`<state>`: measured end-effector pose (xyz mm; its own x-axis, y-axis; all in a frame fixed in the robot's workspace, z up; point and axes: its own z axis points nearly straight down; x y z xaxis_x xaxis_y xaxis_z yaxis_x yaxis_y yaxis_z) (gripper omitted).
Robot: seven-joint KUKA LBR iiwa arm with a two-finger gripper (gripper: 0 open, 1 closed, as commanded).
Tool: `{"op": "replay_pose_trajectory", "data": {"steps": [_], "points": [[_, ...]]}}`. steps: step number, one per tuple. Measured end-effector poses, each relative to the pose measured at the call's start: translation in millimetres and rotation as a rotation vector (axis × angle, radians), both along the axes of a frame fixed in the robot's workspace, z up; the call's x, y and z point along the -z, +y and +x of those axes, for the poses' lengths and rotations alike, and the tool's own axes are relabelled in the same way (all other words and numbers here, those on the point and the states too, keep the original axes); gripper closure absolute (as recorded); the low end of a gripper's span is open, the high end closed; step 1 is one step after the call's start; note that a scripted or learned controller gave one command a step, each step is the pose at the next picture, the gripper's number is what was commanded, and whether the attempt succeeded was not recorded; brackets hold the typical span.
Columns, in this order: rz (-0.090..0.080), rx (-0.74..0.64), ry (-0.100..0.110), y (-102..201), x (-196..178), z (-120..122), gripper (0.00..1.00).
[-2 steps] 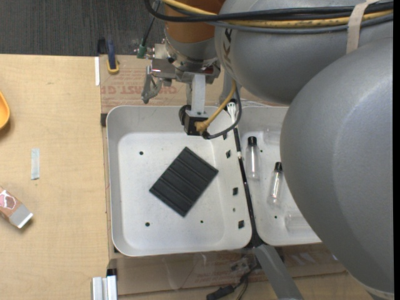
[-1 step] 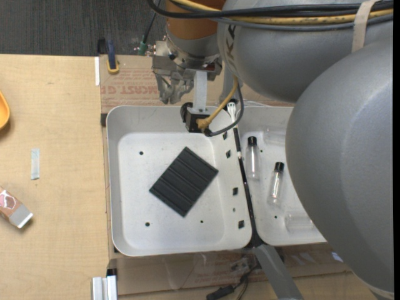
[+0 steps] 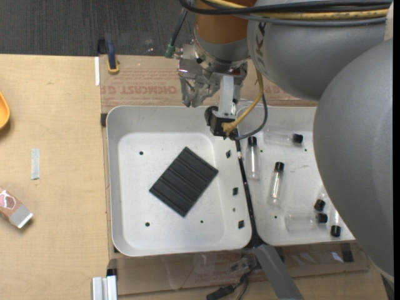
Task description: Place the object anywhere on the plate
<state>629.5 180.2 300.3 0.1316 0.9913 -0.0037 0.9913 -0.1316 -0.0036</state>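
A black ribbed rectangular plate (image 3: 184, 181) lies flat and turned at a slant in the middle of the left bin (image 3: 125, 230). Several clear vials with black caps lie in the right bin (image 3: 300, 167): one (image 3: 252, 156) by the dividing rim, one (image 3: 275, 181) near the middle, and one (image 3: 301, 220) toward the front. My gripper (image 3: 192, 96) hangs over the far rim of the left bin, well behind the plate and apart from it. I see nothing in it.
Loose black caps (image 3: 320, 205) sit at the right bin's right side. The large grey arm covers the right of the view. On the wooden bench to the left lie a small grey strip (image 3: 35, 164) and a wrapped bar (image 3: 15, 209).
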Motion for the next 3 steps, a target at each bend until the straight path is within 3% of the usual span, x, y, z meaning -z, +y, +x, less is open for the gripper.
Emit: {"op": "replay_pose_trajectory", "data": {"steps": [1, 2, 3], "points": [[0.000, -0.001, 0.000, 0.1, 0.1, 0.0, 0.00], [-0.003, 0.000, 0.002, -1.1, -7.6, 0.5, 1.00], [-0.003, 0.000, 0.002, -1.2, -7.5, 0.4, 0.00]]}}
